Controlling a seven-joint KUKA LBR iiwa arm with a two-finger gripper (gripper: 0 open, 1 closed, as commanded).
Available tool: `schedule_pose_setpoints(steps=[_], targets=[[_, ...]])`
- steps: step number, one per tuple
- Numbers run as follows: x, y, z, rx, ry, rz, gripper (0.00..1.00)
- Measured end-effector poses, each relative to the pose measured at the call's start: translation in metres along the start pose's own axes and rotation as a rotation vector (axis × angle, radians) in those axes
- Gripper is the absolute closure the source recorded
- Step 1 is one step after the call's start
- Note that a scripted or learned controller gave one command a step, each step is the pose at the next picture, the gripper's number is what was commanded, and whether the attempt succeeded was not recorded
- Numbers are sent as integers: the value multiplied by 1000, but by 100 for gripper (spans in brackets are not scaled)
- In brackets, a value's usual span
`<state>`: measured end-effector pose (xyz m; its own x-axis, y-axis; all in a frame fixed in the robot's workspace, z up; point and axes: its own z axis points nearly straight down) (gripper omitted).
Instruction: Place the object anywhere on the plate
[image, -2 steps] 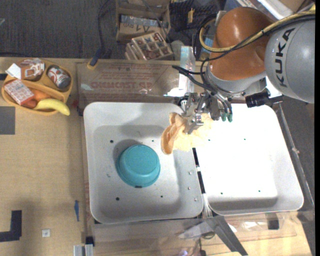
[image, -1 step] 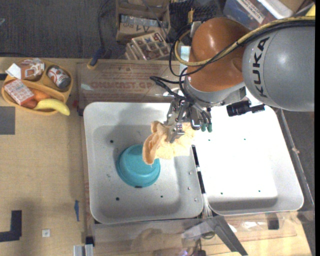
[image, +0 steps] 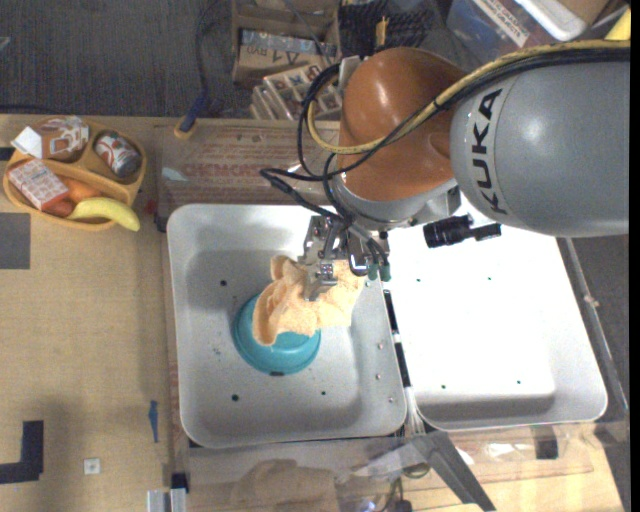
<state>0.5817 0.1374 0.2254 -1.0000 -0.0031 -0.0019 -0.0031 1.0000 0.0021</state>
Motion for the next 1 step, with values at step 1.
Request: schedule_pose_setpoints(steps=[1], targets=[[0, 0, 0, 0, -1, 1, 0]])
